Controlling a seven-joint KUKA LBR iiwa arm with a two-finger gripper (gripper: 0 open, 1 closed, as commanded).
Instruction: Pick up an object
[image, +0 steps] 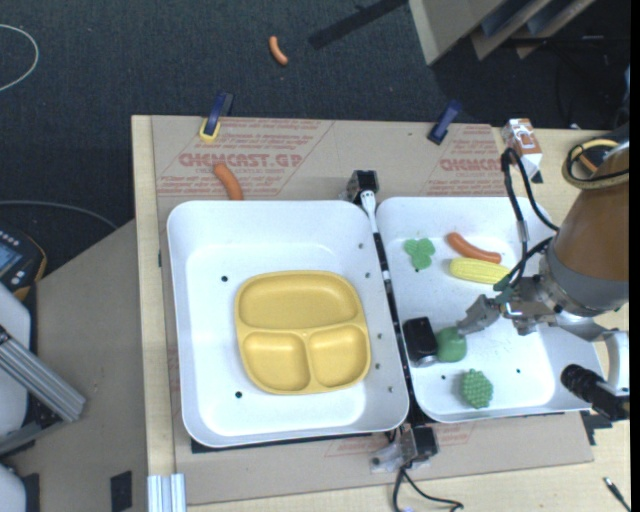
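In the right bin (530, 395) lie a green broccoli-like piece (420, 251), a red sausage (472, 246), a yellow corn cob (477, 270), a bumpy green ball (476, 388) and a smooth green piece (451, 347). A small black block (418, 339) sits against that smooth green piece on its left. My gripper (468, 326) reaches in from the right, low over the bin. Its tip is right at the smooth green piece's upper right side. Whether it is touching the piece is not visible.
The left bin (200, 300) holds a yellow three-compartment plate (300, 330). An orange sausage (229, 181) lies on the cardboard behind the left bin. Cables (520, 205) hang over the right bin's far right corner. Clamps stand at the bench's back edge.
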